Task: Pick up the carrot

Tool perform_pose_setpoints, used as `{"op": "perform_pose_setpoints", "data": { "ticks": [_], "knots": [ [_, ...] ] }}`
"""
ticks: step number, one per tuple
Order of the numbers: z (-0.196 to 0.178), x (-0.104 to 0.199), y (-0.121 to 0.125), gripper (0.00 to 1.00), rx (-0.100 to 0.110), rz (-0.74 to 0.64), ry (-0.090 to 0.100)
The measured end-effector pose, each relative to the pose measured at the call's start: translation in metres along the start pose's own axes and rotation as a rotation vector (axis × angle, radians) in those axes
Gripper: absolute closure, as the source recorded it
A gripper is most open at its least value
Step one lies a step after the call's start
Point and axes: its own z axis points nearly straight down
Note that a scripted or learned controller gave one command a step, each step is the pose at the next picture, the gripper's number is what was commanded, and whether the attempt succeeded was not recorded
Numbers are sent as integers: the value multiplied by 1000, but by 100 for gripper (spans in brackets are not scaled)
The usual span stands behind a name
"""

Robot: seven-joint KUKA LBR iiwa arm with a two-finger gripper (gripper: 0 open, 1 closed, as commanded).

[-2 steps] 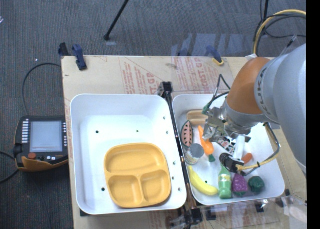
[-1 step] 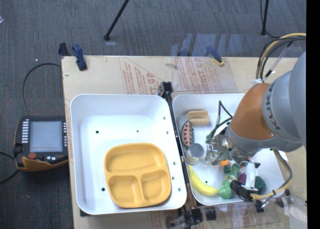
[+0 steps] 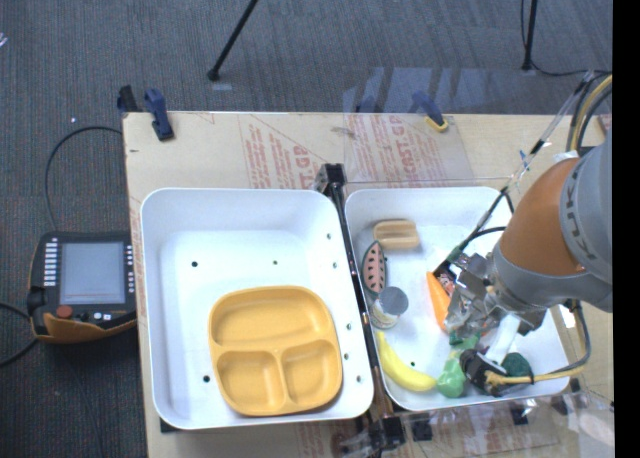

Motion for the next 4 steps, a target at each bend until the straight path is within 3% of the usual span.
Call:
{"op": "perform_pose_setpoints", "data": {
  "ticks": [1, 2, 3, 4],
  "knots": [
    [35, 67, 69, 100, 2, 302, -2],
    [49, 17, 63, 100, -5, 311, 5],
    [52, 17, 61, 0, 0, 309, 2],
    [53, -53, 20, 0, 3, 188, 0]
  ]
}}
